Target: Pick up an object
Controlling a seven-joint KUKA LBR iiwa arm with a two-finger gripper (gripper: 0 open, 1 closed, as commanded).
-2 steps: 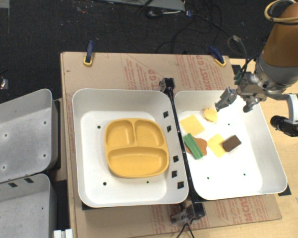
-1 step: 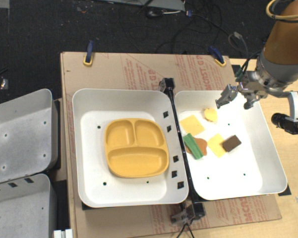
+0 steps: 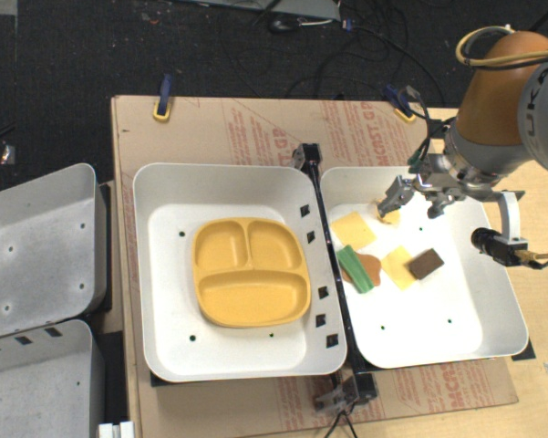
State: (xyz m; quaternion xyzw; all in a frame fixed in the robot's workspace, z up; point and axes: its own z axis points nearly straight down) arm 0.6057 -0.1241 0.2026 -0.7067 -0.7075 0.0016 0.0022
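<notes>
The right bin (image 3: 492,331) holds several small objects. A pale yellow square (image 3: 353,229) lies near its left wall. Below it a green strip (image 3: 355,269) rests beside an orange-brown disc (image 3: 371,266). A second yellow square (image 3: 398,268) touches a dark brown block (image 3: 426,264). A small yellow piece (image 3: 387,214) sits at the bin's upper middle. My gripper (image 3: 416,201) hangs over the upper part of this bin, open, its left finger (image 3: 395,193) just above the small yellow piece. Nothing is between the fingers.
The left bin (image 3: 160,336) holds a yellow divided plate (image 3: 252,272). A black divider with clips (image 3: 324,245) runs between the bins. Grey trays (image 3: 36,245) stand off the bench to the left. Cables hang by the arm at right (image 3: 506,240).
</notes>
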